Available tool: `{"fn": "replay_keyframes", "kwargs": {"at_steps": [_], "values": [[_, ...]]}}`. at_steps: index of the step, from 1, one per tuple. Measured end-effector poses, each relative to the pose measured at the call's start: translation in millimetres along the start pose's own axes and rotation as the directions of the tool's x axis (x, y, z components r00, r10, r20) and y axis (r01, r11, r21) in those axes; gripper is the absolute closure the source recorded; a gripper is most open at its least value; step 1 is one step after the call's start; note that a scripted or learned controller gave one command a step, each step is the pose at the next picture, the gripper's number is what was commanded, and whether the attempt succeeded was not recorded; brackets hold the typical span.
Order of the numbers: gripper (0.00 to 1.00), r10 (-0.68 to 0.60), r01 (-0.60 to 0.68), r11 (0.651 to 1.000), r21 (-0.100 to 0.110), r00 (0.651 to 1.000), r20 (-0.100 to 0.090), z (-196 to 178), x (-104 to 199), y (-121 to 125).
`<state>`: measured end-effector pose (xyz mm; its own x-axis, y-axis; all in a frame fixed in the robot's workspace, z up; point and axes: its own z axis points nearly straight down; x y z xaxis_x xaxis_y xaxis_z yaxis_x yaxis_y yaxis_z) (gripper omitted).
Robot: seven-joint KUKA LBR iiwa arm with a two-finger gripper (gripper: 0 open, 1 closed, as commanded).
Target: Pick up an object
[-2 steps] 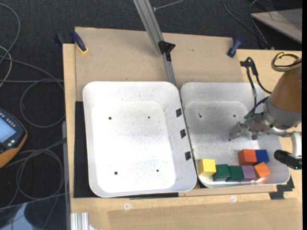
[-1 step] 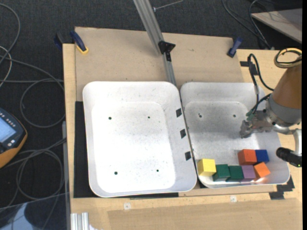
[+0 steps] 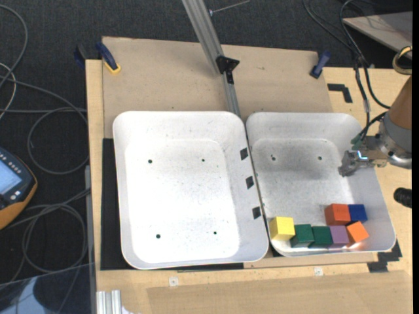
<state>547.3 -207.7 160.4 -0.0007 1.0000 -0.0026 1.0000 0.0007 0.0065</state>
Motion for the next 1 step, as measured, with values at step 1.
{"fn": "replay_keyframes", "kwargs": {"at_steps": [1], "values": [[1.0, -0.002, 0.002, 1.0, 0.0, 1.0, -0.001, -45.2, 3.8, -1.3]]}}
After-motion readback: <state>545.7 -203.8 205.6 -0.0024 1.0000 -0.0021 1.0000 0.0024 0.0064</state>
